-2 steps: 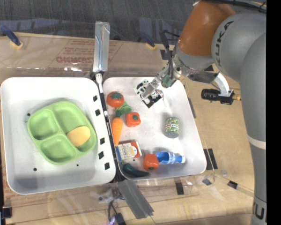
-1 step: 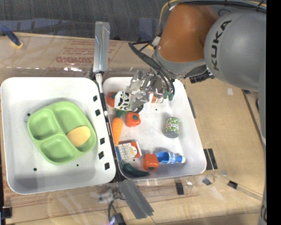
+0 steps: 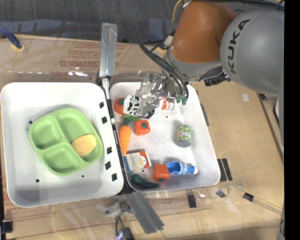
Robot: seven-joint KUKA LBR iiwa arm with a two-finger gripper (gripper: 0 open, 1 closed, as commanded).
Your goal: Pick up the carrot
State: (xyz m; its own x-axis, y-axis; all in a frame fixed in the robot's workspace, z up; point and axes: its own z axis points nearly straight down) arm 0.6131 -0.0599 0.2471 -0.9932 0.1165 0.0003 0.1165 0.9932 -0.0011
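Looking down, we see the gripper point(image 3: 149, 100) low over the right bin point(image 3: 204, 134), near its far left corner. Its fingers are hard to make out, so we cannot tell how they stand. The carrot point(image 3: 124, 137) lies by the left wall of that bin, just below the gripper, and it may be free. A red tomato point(image 3: 142, 127) sits right beside it. A green can point(image 3: 183, 135), a blue bottle point(image 3: 180, 169) and a juice box point(image 3: 136, 161) lie nearer the front. The left bin point(image 3: 20, 104) holds a green plate point(image 3: 55, 134) with a yellow lemon point(image 3: 84, 144).
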